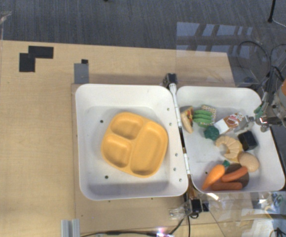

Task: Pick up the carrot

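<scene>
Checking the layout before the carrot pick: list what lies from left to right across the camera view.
Left bin → yellow divided plate → green pea pod → carrot → croissant → black block → gripper at the right bin's far right side.

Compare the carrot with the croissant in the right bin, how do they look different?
The carrot is bright orange with a green top; the croissant is pale tan. The carrot is a straight, tapering cone; the croissant is curved and ridged. The carrot lies near the bin's front edge; the croissant sits farther back, near the middle. Both lie in the right bin among other toy foods.
</scene>
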Robot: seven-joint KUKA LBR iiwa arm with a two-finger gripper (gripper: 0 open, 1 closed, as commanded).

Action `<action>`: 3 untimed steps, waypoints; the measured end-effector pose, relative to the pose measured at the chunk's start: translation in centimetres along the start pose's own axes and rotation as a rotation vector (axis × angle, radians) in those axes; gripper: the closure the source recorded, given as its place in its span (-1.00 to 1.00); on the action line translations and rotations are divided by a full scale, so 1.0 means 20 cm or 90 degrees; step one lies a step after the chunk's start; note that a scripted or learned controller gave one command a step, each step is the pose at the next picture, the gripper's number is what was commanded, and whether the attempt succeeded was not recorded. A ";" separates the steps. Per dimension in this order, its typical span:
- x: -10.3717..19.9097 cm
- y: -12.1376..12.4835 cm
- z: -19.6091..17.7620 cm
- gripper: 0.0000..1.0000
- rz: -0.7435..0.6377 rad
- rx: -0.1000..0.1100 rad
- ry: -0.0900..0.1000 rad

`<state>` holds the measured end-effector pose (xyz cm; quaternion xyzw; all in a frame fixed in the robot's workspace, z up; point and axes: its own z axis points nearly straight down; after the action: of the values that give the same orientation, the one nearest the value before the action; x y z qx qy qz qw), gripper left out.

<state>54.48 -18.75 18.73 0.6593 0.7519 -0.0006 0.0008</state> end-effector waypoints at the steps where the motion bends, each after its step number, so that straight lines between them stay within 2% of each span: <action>1: 0.03 -0.14 0.36 -1.00 -0.156 -0.017 -0.010; 2: 0.24 -0.23 0.49 -1.00 -0.157 -0.013 -0.005; 3: 0.41 -0.21 0.49 -1.00 -0.183 -0.012 -0.006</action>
<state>49.34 -11.15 8.99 0.5445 0.8387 0.0033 0.0101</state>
